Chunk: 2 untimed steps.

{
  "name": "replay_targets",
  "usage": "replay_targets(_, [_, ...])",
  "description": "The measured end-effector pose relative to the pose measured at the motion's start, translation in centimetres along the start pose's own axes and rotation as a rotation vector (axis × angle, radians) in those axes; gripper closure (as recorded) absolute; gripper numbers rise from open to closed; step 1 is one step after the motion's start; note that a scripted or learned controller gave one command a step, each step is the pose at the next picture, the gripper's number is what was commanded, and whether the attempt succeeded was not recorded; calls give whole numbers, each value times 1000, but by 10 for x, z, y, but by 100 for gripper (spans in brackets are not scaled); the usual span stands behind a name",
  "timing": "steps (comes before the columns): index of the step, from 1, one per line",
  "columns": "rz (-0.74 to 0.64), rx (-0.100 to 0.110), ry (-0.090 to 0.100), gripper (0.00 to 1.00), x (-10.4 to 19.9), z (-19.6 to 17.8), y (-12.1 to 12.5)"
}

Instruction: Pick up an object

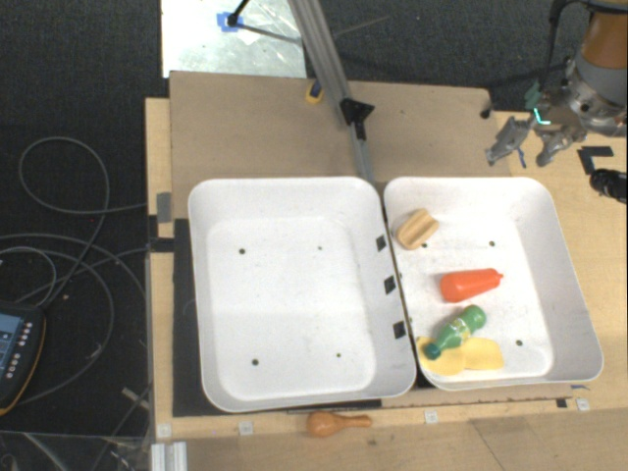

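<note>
Lying well below the end effector (pixel 531 145): carrot (pixel 470 284).

Arm (pixel 601 37) cut off top right

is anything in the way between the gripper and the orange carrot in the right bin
Nothing visible blocks it. The gripper hangs open above the bench just beyond the right bin's far rim. The carrot lies alone mid-bin; the wooden block sits off to the left and the green bottle nearer the camera.
</note>
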<state>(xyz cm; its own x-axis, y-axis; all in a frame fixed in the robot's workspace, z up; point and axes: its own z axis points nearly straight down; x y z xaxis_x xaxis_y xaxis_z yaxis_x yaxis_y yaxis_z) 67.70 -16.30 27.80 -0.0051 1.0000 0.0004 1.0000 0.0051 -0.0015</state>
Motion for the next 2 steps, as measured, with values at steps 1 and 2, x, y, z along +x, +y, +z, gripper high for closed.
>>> replay_targets(1, [-2, -3, -2, 0, 0, -2, 1])
replay_targets(2, [-1, 0, 0, 0, 7, 44, -5])
